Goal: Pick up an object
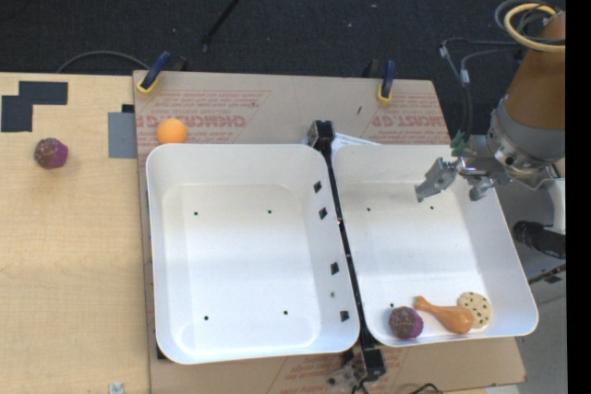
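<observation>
Three small objects lie in the front right corner of the right bin (434,244): a dark purple ball (404,322), an orange drumstick-shaped toy (444,314) and a pale speckled disc (474,310). My gripper (454,186) hangs over the back right part of that bin, well behind those objects. Its fingers (431,182) are spread open with nothing between them. The arm's orange band (545,78) rises at the right edge.
The left bin (240,244) sits beside the right one, with a black divider (334,226) between them. An orange ball (171,131) rests on the cardboard behind the left bin. A purple ball (51,153) lies on the wooden bench far left. Two clamps (386,80) hold the cardboard's back edge.
</observation>
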Motion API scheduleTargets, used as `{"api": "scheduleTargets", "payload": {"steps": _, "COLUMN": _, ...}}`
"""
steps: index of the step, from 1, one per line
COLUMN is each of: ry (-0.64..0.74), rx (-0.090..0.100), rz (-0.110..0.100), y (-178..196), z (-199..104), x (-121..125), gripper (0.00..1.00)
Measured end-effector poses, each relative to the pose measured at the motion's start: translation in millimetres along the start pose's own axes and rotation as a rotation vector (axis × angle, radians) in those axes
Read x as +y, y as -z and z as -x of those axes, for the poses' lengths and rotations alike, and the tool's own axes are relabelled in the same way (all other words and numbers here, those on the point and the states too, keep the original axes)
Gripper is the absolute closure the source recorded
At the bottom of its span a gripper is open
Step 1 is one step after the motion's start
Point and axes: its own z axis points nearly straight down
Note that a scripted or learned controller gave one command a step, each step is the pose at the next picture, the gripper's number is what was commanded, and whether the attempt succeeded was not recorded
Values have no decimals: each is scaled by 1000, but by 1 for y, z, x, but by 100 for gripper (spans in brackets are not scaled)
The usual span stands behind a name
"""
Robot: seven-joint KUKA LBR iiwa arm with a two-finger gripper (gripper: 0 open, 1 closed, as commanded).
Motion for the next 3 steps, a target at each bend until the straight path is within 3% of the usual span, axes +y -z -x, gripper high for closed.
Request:
{"api": "scheduleTargets", "payload": {"steps": 1, "ry": -8, "rx": 1, "rz": -4, "y": -48, "z": 23, "x": -21, "gripper": 0}}
{"api": "scheduleTargets", "payload": {"steps": 2, "ry": 1, "rx": 3, "rz": -11, "y": -167, "z": -21, "x": -53, "gripper": 0}}
{"api": "scheduleTargets", "payload": {"steps": 3, "ry": -5, "rx": -2, "rz": 0, "y": -170, "z": 56, "x": -50, "gripper": 0}}
